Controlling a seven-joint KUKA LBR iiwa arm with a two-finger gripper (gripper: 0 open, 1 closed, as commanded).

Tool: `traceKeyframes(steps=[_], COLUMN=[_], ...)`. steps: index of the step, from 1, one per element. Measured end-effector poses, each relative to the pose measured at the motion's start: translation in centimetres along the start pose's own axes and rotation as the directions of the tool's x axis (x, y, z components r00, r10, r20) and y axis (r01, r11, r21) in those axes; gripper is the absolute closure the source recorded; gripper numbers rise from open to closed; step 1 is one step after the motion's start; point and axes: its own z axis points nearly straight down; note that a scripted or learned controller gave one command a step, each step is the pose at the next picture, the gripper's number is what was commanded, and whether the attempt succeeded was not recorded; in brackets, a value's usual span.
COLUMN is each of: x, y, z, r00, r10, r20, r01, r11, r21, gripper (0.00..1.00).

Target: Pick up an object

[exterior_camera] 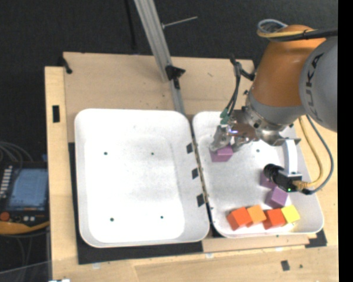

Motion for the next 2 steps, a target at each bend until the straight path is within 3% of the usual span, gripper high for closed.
traceKeyframes(steps=[2], x=[10.0], y=[-4.7], z=[0.9], r00=[1.0], r10=[0.0], r20=[0.001], r01=[0.0], r11=[1.0], r21=[0.001], gripper=[1.0])
